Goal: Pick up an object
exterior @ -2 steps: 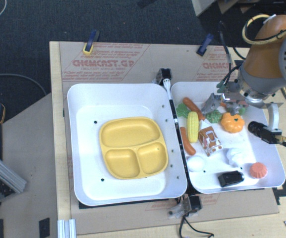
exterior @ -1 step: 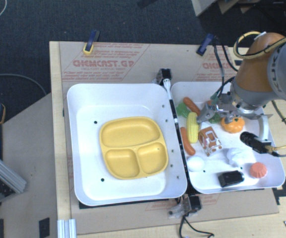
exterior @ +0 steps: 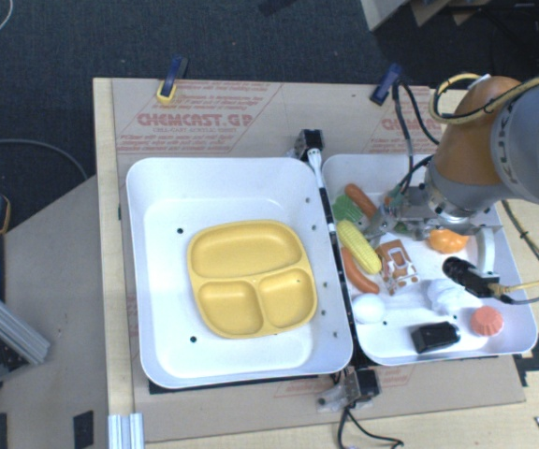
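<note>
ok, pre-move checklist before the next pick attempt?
1. Targets in right bin: corn, orange, black block present. ok
2. Tool over right bin, near the corn. ok
3. Object between fingers: cannot tell, wrist hides them.
4. Clutter: corn, carrot and sausage packed close. not ok
5. Yellow tray in left bin, away from the arm. ok

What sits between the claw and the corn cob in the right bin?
Nothing visible. The claw hangs over the right bin, just right of the corn cob. A green piece and an orange carrot-like piece lie close above the cob, crowding it but not blocking.
</note>
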Tool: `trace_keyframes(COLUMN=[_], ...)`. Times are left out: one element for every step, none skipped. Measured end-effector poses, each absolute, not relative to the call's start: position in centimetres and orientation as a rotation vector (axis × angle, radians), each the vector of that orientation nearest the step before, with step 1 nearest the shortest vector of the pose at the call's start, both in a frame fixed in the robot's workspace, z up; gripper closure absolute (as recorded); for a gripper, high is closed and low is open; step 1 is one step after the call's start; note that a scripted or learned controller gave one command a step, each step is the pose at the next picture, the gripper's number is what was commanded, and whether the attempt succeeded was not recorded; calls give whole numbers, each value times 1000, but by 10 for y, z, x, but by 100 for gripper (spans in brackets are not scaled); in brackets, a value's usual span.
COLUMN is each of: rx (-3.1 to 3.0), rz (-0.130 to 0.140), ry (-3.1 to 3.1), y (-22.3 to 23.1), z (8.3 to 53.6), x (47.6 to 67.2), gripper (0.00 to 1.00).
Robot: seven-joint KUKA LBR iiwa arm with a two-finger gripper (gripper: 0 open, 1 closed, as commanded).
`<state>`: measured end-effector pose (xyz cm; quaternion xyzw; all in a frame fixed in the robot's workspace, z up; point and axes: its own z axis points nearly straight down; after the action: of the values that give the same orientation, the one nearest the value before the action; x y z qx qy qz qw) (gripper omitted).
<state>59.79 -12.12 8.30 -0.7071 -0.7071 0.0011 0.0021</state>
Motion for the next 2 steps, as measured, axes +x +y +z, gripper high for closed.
trace_keyframes(rx=[-2223,-2227], rz=[-1,-4], ry=[-2220,-2223], y=[-122,-129], z=[96,141], x=[599,600], gripper=[100,100])
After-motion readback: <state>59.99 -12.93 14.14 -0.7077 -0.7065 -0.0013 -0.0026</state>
